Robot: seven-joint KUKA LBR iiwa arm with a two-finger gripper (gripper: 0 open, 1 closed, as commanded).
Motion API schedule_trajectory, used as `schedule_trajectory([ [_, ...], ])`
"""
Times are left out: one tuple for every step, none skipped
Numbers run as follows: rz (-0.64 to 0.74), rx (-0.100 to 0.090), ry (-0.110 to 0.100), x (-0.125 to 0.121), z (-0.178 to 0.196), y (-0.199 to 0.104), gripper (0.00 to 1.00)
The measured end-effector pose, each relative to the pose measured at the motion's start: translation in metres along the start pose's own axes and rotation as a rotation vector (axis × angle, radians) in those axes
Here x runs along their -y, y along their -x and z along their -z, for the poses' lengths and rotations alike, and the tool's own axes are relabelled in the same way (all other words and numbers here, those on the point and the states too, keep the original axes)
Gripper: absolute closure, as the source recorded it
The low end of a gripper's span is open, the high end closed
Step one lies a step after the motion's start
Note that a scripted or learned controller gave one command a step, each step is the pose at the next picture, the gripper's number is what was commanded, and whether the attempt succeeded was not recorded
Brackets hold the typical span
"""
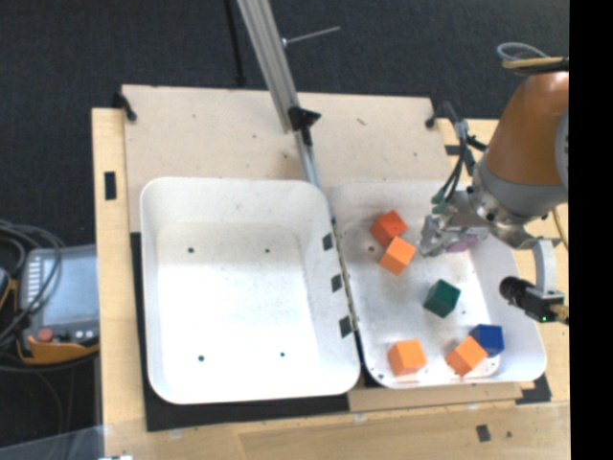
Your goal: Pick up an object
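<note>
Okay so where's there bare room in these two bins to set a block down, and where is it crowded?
The left bin shows bare white floor from wall to wall. In the right bin, some bare floor lies along its left wall, below the two upper orange blocks. It is crowded at the gripper, the green block and the front-right corner's blue block.

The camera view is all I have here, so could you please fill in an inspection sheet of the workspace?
Surface: wooden bench bearing left bin and right bin.
Job's things: four orange blocks, green block, blue block, all in the right bin.
Clutter: nothing seen.
Grippers: gripper low beside the upper orange blocks.
Cables: bundle at the wrist; more on the floor.
Surroundings: aluminium post, handheld pendant, dark carpet.
</note>
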State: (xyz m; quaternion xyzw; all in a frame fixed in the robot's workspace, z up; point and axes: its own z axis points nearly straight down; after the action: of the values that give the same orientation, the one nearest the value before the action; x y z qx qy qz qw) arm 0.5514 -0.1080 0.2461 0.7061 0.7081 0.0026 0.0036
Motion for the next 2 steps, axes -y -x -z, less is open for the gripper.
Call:
schedule_trajectory([
  [0.002, -0.001, -0.003, -0.002, 0.04, 0.001, 1.0],
  [0.003, -0.001, -0.008, 0.01, 0.023, -0.05, 1.0],
])
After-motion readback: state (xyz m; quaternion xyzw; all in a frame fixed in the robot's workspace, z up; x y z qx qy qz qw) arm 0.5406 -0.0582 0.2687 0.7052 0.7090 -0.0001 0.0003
